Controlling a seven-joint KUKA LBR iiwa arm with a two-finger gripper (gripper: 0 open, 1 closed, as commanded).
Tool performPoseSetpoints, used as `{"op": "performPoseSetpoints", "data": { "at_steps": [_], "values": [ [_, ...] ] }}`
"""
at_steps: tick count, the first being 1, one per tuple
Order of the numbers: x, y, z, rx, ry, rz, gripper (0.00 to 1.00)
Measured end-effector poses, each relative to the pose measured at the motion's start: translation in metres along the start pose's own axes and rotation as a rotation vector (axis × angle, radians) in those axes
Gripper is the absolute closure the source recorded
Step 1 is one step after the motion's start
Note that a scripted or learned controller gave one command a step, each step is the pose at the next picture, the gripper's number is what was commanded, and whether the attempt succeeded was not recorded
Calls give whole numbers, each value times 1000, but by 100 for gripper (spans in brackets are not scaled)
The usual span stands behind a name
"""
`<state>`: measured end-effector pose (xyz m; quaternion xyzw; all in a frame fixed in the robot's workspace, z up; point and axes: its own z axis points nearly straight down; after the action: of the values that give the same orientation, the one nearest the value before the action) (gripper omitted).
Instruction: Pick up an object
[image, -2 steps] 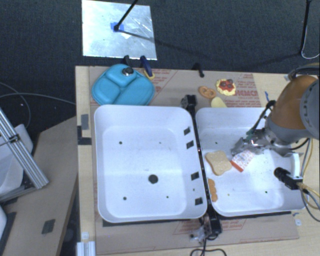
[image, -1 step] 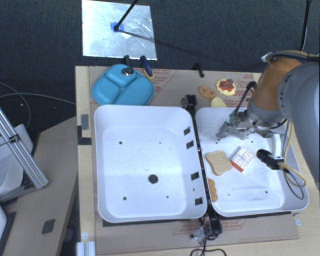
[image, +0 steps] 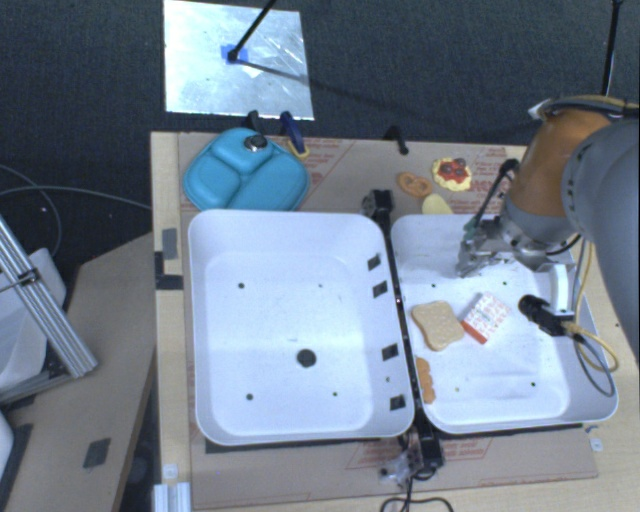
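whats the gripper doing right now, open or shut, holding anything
Gripper: cannot be told; it hangs over the right bin, apart from the toast slice.

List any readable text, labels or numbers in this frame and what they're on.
None can be read.
Small red and white packet in the right bin: red print, too blurred to read.
Cardboard base under the bins: reddish printed marks along its edges, too small to read.

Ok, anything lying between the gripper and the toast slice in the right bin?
No. In the camera view, only bare bin floor separates the gripper from the toast slice.
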<state>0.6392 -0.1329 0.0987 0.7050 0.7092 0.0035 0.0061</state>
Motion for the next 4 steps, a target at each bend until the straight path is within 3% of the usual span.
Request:
{"op": "performPoseSetpoints", "data": {
  "at_steps": [1,2,3,4],
  "values": [
    [38,-113,8,1,2,6,100],
    [20,-140,7,-7,2,4,100],
    [44,-102,9,5,0,1,100],
    [130,-151,-93,7,8,-6,100]
  ]
}}
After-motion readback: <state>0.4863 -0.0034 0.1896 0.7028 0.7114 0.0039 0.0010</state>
